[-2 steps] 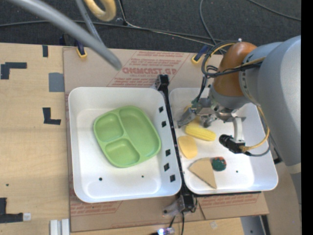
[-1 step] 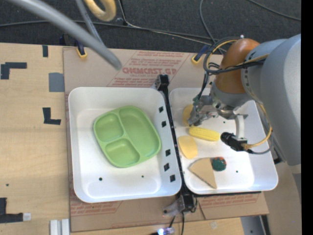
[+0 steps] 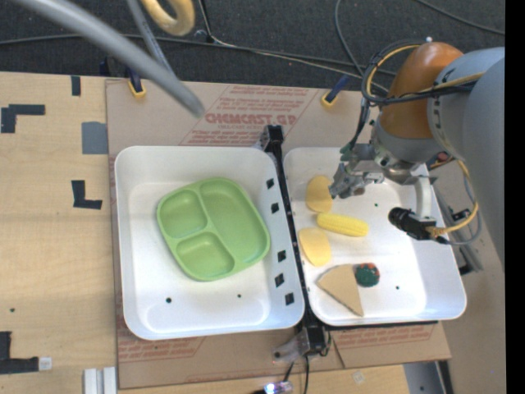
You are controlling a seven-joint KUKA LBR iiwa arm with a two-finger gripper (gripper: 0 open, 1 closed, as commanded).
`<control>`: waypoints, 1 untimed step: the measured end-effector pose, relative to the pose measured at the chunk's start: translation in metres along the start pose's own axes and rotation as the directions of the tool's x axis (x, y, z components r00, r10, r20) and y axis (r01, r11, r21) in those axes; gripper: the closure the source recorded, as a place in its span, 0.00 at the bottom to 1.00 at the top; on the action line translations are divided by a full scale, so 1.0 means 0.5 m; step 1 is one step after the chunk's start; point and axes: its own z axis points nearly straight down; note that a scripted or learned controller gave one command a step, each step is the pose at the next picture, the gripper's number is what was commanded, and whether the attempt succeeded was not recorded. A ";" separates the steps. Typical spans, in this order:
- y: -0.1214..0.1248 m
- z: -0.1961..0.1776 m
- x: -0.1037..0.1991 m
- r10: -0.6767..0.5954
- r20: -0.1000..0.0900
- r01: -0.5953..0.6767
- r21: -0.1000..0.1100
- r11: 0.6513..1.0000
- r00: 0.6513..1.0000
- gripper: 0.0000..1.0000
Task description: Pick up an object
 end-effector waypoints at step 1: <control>0.017 -0.118 0.010 -0.001 0.000 0.001 -0.002 1.000 1.000 1.00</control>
